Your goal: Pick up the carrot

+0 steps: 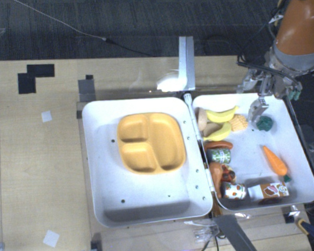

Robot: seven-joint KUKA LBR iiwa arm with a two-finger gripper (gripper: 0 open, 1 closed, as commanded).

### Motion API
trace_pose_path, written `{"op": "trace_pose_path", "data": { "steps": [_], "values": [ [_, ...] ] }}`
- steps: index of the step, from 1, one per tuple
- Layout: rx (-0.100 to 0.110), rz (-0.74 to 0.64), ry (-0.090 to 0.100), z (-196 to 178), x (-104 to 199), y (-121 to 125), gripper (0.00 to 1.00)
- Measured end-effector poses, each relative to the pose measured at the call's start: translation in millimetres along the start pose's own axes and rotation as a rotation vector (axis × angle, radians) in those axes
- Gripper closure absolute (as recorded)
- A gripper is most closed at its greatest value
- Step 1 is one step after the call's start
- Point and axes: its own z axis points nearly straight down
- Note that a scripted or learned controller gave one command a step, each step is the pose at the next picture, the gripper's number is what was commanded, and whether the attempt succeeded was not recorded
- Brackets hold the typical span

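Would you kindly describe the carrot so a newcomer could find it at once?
Look in the right-hand white bin, towards its right wall. The carrot lies alone there, below the green item. It is the bin's only plain orange, tapered piece.

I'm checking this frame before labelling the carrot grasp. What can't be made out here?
- Gripper: fingers too small and blurred to judge, camera view.
- Arm: cut off by the top and right edges.
- Box label: too small to read.
- Items under the banana: crowded, partly covered.
- Carrot: plainly visible.
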Motion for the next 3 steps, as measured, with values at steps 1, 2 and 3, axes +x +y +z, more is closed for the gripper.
{"op": "trace_pose_path", "data": {
  "steps": [1,2,3],
  "values": [
    [0.002,0.061,-0.006,131,80,-23,0.0],
    [0.002,0.285,-0.006,130,143,-53,0.0],
    [0.004,0.278,-0.017,118,140,-52,1.0]
  ]
}}
